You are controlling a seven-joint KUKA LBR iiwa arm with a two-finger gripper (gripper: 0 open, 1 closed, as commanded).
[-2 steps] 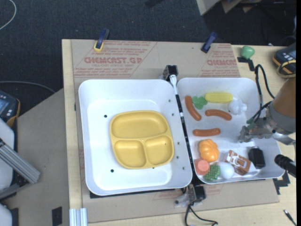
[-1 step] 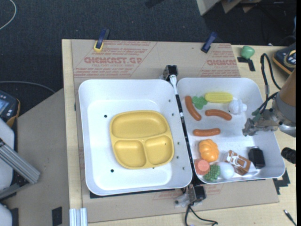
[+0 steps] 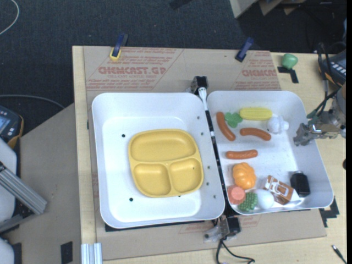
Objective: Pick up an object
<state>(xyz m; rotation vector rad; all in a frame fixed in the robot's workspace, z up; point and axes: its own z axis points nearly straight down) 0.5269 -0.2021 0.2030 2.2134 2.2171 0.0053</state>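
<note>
The right bin (image 3: 312, 164) holds toy food. A yellow corn cob (image 3: 256, 113) and a green piece (image 3: 234, 119) lie at the back, with three sausages (image 3: 224, 126) (image 3: 255, 133) (image 3: 242, 154) and a white lump (image 3: 276, 125) close by. At the front lie an orange pepper (image 3: 243, 175), a red disc (image 3: 237, 194), broccoli (image 3: 249, 202), a white egg (image 3: 265, 200), a brown-and-white packet (image 3: 279, 188) and a black block (image 3: 300, 183). My gripper (image 3: 302, 137) hangs over the bin's right side, apart from all of these, with nothing seen held.
The left bin (image 3: 110, 147) carries a yellow three-compartment plate (image 3: 165, 161). Clamps (image 3: 116, 49) (image 3: 244, 49) pin the cardboard sheet at the back. A green ball (image 3: 289, 60) rests on the bench behind the right bin. Cables and a connector (image 3: 225, 230) sit at the front edge.
</note>
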